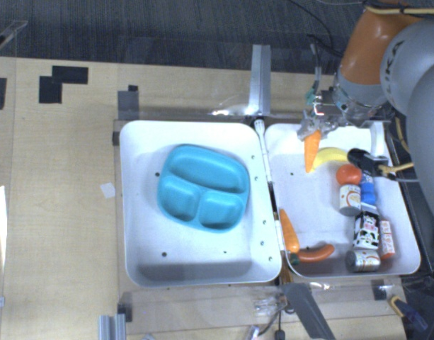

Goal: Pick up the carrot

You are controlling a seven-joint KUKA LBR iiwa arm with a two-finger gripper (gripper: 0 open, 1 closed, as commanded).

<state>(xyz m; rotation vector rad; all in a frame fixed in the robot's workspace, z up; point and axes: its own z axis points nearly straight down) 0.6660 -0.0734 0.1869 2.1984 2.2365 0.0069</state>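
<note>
An orange carrot (311,152) hangs point-down from my gripper (314,127), over the back left part of the right bin (287,147). The fingers are shut on the carrot's thick upper end. Its tip sits just above the bin floor, next to a yellow banana (331,156). The grey arm with its orange band (365,41) reaches in from the upper right.
The left bin (139,253) holds a blue divided plate (201,186). In the right bin lie a slim orange vegetable (289,232) by the left wall, a red-brown sausage (316,253), an orange-capped bottle (350,188), a blue item (369,190) and cans (367,243).
</note>
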